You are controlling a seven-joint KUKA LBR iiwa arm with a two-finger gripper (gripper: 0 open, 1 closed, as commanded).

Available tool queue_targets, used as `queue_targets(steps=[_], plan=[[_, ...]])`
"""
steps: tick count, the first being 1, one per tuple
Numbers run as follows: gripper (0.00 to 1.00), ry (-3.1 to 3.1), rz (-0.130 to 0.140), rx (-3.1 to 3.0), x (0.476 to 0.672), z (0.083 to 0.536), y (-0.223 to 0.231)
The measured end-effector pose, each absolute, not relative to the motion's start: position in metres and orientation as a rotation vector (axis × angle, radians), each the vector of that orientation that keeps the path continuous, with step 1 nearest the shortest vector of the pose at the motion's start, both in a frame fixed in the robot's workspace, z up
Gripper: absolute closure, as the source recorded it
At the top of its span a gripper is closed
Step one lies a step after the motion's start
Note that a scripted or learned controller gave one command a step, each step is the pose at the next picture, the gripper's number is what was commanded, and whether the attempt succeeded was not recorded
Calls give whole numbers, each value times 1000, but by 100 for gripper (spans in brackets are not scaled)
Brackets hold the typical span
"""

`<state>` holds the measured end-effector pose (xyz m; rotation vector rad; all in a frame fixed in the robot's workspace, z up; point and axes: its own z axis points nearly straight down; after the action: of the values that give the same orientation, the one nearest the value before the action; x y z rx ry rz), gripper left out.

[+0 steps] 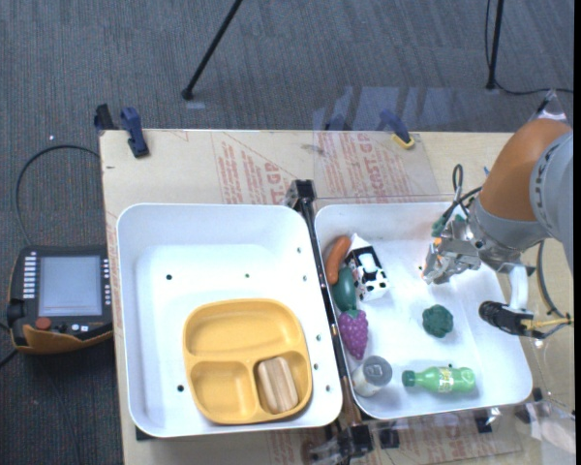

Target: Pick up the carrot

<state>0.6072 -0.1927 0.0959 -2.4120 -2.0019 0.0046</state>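
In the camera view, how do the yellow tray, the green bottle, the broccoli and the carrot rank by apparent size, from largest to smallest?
1. yellow tray, clearly the largest.
2. green bottle.
3. broccoli and carrot: these look alike in size. The carrot is partly hidden at the bin edge, so I do not rank them.

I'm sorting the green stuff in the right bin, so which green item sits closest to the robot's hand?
The round dark green broccoli floret, just below the hand. The green plastic bottle lies farther down, near the bin's front wall.
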Motion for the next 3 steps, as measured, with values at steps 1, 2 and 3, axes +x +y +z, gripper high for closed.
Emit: queue_targets(steps=[1,2,3], plan=[[100,-2391,0,-2033,600,87,-200],[100,-2049,-5,-2386,618,193,-202],[100,-2340,-3,-2102,628,259,-198]])
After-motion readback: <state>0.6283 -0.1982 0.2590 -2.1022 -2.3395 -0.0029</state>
